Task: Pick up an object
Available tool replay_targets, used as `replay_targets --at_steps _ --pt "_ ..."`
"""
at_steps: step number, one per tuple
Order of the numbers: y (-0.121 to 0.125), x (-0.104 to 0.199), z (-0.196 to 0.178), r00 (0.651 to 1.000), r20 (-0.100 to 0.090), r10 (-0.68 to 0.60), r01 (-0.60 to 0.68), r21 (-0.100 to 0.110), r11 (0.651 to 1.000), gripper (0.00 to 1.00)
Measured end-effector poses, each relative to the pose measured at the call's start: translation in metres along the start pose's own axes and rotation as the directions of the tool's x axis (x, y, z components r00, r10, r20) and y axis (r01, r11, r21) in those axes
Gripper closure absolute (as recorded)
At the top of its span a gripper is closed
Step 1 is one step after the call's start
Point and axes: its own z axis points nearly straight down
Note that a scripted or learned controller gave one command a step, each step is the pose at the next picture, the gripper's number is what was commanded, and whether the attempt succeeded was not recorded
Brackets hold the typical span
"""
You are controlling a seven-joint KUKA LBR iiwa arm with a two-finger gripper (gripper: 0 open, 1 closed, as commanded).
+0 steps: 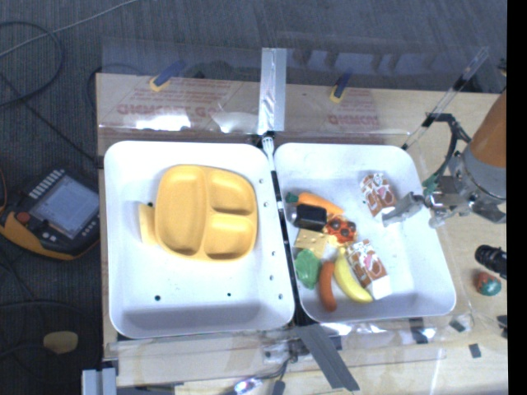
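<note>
A yellow plastic banana, orange carrot and small black block crowd the right white bin. My gripper hangs at its right rim; grip state unclear.

A grey robot arm with an orange band is reaching in from the right, its gripper hovering over the right edge of the right bin. Just left of the gripper, a small red-and-white carton is lying apart from the rest. Farther left and below, toy foods are crowding together: a carrot, a black block, a green piece, a sausage, a banana and a second carton. Well to the gripper's left, a yellow divided tray is sitting in the left bin on the counter.
</note>
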Motion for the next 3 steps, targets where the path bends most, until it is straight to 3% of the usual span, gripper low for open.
replay_targets --at_steps 1,2,3 --pt "-0.033 0.041 0.129 0.999 0.004 -0.046 0.046 -0.012 0.999 0.00" --pt "-0.032 0.043 0.119 0.999 0.000 -0.046 0.046 -0.013 0.999 1.00" --pt "0.026 0.093 -0.021 0.993 0.004 -0.114 0.114 0.001 0.993 1.00"
